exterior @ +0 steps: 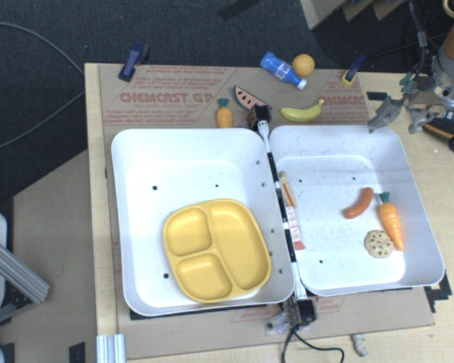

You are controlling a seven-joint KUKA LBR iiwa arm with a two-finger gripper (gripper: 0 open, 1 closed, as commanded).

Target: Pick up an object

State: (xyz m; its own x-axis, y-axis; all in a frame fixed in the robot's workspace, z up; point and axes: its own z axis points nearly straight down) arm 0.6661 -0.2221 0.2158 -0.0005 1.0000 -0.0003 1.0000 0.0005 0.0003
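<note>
On the surface point(98, 203), the open, empty gripper point(399, 112) hovers beyond the right bin's point(416, 203) far corner; next, it must descend toward the sausage point(358, 203).

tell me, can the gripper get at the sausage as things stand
Probably yes. The sausage lies alone on the right bin's floor, apart from the carrot and cookie, nothing over it. The gripper hangs near that bin's far corner.

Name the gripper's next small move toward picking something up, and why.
Probably swing the gripper left and down over the right bin, toward the sausage. It sits at the bin's far right corner, while the sausage, carrot and cookie lie apart inside.
</note>
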